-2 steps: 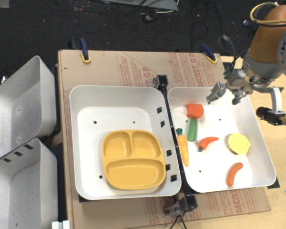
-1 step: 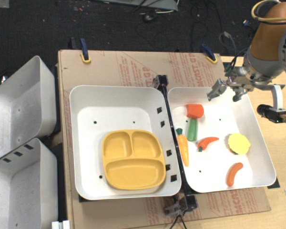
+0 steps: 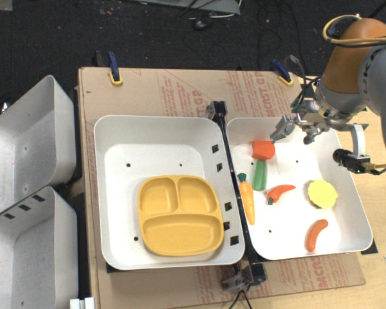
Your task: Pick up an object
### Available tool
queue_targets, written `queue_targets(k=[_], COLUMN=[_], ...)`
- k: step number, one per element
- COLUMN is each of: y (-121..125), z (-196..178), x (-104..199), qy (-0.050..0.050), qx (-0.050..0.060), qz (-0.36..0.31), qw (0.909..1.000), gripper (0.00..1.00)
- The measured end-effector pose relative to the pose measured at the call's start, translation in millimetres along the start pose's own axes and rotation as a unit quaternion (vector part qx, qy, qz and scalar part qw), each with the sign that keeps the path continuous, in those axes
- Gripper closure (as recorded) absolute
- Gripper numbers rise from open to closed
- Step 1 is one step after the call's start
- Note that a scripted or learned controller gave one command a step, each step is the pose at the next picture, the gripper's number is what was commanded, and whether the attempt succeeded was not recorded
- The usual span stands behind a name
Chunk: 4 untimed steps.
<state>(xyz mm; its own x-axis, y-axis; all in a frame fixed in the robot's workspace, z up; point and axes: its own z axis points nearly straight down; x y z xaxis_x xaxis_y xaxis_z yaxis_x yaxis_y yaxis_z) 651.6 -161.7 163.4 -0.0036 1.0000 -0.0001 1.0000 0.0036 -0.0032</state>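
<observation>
The right bin (image 3: 357,201) holds several toy foods: a red-orange block (image 3: 263,149), a green cucumber (image 3: 259,174), an orange carrot (image 3: 247,201), a red chili pepper (image 3: 280,192), a yellow round piece (image 3: 322,194) and a red sausage (image 3: 316,234). My gripper (image 3: 298,130) hangs over the far part of the right bin, just right of and above the red-orange block. Its fingers are spread apart with nothing between them.
The left bin (image 3: 116,140) holds a yellow divided plate (image 3: 179,215). The arm's grey and orange wrist (image 3: 350,63) stands over the right bin's far right corner. Two spare white bins (image 3: 26,172) sit off the bench at left. Blue clamps (image 3: 114,68) grip the board's far edge.
</observation>
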Motion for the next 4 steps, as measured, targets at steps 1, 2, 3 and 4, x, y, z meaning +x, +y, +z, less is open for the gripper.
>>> queue_targets(k=[1,2,3,4], y=[0.0,3.5,6.9,2.5], z=[43.7,64.5,49.1,4.0], x=[5.5,6.0,7.2,4.6], qy=[0.0,0.001,0.001,-0.001], qx=[-0.001,-0.004,-0.01,-0.004], qz=[0.0,0.0,-0.002,0.001], qw=[1.0,1.0,0.9999,1.0], gripper=[0.0,0.0,1.0,1.0])
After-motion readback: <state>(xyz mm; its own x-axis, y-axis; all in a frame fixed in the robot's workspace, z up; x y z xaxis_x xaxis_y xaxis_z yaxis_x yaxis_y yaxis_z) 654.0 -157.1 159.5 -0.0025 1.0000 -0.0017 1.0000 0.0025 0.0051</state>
